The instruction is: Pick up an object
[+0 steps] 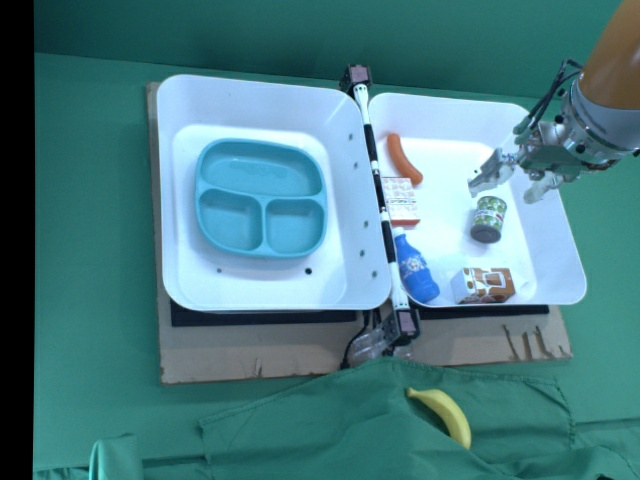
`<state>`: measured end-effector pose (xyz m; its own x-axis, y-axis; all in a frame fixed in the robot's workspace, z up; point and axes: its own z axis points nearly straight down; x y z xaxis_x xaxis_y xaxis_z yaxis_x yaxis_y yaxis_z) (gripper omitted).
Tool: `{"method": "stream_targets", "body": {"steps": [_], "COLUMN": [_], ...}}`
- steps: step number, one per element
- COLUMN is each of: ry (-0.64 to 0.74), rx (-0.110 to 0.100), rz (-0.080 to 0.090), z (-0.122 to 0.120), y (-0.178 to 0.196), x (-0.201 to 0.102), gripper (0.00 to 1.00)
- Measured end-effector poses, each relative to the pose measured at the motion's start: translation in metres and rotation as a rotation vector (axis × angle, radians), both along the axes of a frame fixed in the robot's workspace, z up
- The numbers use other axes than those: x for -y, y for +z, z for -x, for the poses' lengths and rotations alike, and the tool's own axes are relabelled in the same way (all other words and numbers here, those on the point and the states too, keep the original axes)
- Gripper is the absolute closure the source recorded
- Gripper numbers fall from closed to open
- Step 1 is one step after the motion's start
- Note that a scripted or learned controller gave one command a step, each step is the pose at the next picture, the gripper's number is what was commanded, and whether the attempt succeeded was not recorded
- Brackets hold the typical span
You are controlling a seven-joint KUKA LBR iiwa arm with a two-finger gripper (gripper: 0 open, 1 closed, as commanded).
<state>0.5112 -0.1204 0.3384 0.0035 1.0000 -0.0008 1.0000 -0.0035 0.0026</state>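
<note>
The arm [610, 78] is cut off by the right and top edges, so just its orange band and wrist are in sight. The print on the small carton [401, 201] against the right bin's left wall is too small to read, and so are the markings on the green can [488, 218] and the brown-and-white box [485, 285]. Near the bottom edge, the banana [445, 413] lies partly tucked under a fold of the green cloth [330, 428], which the bottom edge cuts off.
</note>
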Motion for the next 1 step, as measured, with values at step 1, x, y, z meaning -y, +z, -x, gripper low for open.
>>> {"method": "stream_targets", "body": {"steps": [1], "ry": [-0.003], "rx": [0.007], "rz": [0.002], "z": [-0.0008], "y": [0.0125], "x": [0.0008], "gripper": [1.00]}}
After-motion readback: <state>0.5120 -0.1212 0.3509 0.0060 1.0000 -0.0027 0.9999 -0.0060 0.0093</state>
